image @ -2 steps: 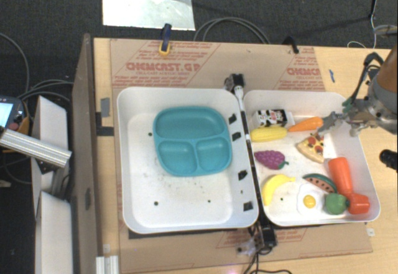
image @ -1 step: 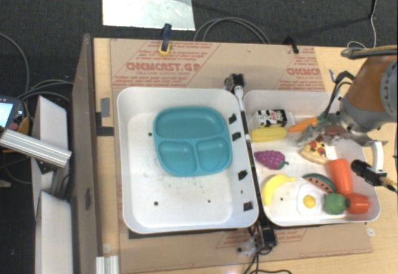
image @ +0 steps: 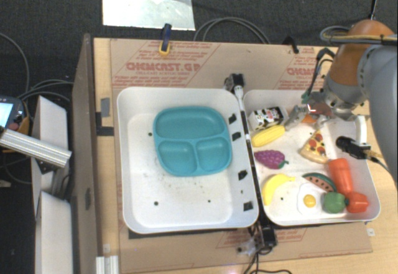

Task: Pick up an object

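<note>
Right bin (image: 373,195), near end: fried egg (image: 307,199), green vegetable (image: 334,202), carrot (image: 344,178), banana (image: 275,184). Middle: grapes (image: 270,158), pizza slice (image: 315,146), corn cob (image: 268,136). Far end: small carton (image: 265,117); gripper (image: 311,109) hovering over the far right part, grip state cannot be told. Left bin (image: 140,204): teal divided tray (image: 191,140).

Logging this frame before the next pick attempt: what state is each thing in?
Hand: low over the right bin's far end, nothing visibly held.
Teal tray: flat in left bin, compartments bare.
Corn: lying on its side.
Pizza slice: lying flat.
Carrot: lying down.
Fried egg: flat, yolk up.
</note>
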Controlling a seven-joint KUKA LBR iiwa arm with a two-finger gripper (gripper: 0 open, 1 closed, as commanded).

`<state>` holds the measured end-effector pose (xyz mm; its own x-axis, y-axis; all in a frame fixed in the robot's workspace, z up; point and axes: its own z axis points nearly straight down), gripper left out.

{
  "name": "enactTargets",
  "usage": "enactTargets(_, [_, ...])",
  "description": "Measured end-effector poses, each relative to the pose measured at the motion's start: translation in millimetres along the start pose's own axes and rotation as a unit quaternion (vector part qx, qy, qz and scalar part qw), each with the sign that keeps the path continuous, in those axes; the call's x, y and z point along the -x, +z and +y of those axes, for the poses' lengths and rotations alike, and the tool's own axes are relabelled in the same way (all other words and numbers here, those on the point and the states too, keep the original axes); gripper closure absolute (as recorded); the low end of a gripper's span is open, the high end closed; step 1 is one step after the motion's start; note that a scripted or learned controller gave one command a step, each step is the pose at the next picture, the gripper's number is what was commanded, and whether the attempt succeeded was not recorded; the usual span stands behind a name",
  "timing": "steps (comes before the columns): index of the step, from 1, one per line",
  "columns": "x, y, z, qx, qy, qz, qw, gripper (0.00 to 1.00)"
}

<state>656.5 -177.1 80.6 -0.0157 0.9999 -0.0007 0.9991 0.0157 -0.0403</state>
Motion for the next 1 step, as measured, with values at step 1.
enactTargets(1, [23.4,-100.9,-29.2,0.025,0.008,-0.002,0.9996,0.00])
